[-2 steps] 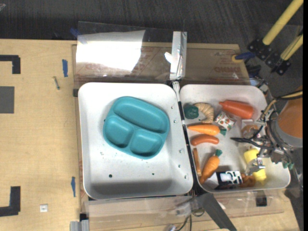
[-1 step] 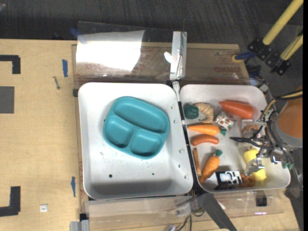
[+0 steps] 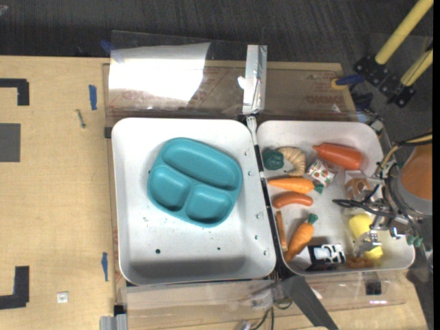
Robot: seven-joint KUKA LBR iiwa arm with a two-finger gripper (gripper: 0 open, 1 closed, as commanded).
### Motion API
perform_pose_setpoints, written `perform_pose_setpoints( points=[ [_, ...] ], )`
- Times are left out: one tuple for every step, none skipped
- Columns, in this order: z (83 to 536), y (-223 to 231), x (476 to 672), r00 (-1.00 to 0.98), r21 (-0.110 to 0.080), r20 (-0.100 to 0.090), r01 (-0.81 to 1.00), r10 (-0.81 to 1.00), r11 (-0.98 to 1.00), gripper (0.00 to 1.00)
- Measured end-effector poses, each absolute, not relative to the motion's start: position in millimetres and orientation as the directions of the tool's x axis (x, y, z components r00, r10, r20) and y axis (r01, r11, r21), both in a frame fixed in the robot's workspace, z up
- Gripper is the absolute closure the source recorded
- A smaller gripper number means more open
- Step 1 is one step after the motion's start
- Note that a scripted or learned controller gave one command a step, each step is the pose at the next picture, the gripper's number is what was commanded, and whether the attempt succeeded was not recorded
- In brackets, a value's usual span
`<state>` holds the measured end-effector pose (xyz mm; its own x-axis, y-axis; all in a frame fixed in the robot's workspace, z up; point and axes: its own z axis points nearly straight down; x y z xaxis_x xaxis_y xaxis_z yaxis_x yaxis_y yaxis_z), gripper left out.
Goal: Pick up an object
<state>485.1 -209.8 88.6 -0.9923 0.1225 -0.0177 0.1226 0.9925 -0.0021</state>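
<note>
teal divided plate [image 3: 194, 179] in left bin [image 3: 130, 205]; toy food in right bin [image 3: 323, 130]

Teal divided plate [image 3: 194, 179] in white left bin [image 3: 130, 184]. White right bin [image 3: 395, 258]: orange carrots [image 3: 300, 235] (green tops), red-orange sausage [image 3: 291, 199], yellow lemon [image 3: 360, 225], tan croissant [image 3: 294, 157]. Tan surface [image 3: 48, 184].

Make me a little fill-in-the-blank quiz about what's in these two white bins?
1. The teal divided plate lies in the ____ bin.
2. That plate has ____ compartments.
3. The robot's hand is over the ____ bin, by a yellow toy.
4. The toy carrot has a ____ top.

Missing words: left; three; right; green
</note>
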Motion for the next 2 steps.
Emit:
perform_pose_setpoints(
  points=[
    [89, -200, 483.6, -0.996, -0.004, -0.015, 0.090, 0.090, 0.996, 0.00],
    [102, -200, 487.4, -0.996, -0.005, -0.027, 0.091, 0.091, 0.996, 1.00]
  ],
)
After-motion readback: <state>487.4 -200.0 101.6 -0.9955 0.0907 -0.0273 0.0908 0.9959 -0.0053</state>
